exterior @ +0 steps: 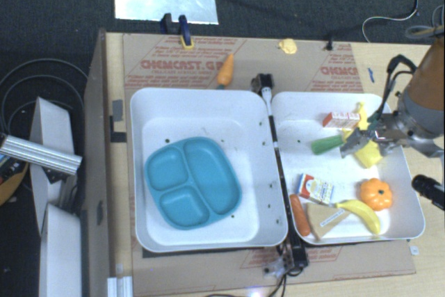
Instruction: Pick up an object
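Tool [361, 138] is lowered at frame right over the yellow block [369, 154] and green piece [325, 145], likely to grasp; finger state cannot be told.

Grey arm [425, 104] with an orange band, black cable loop, dark metal gripper [356, 140].

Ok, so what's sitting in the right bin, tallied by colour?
Yellow: 2, banana and yellow block
Orange: 2, pumpkin and carrot
Green: 1, green vegetable
Red and white: 2, small cartons
Tan: 1, bread slice
Total: 8
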{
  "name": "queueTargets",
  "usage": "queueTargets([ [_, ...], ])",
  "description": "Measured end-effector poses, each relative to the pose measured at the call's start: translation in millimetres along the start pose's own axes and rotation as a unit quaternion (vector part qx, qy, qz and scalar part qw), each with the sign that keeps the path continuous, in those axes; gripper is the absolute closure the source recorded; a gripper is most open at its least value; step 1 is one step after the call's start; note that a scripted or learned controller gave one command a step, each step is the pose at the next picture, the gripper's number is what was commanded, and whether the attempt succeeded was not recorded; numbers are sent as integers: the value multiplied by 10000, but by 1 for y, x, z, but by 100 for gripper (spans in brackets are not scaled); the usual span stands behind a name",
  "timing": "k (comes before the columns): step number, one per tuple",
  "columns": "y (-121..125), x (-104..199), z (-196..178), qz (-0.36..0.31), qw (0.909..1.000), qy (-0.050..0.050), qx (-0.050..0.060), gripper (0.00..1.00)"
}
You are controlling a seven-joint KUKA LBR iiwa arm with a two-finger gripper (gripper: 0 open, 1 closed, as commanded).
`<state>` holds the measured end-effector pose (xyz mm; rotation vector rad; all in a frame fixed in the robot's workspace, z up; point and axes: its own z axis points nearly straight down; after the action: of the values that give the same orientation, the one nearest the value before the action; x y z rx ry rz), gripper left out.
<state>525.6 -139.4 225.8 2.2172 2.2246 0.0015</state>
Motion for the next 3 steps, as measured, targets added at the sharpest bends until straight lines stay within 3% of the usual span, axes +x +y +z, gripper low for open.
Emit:
queueTargets([
  [1,17,-50,148,24,10000,-7,9,0],
  [2,80,13,127,-37,10000,-1,-31,0],
  [3,125,0,149,97,9985,103,523,0],
])
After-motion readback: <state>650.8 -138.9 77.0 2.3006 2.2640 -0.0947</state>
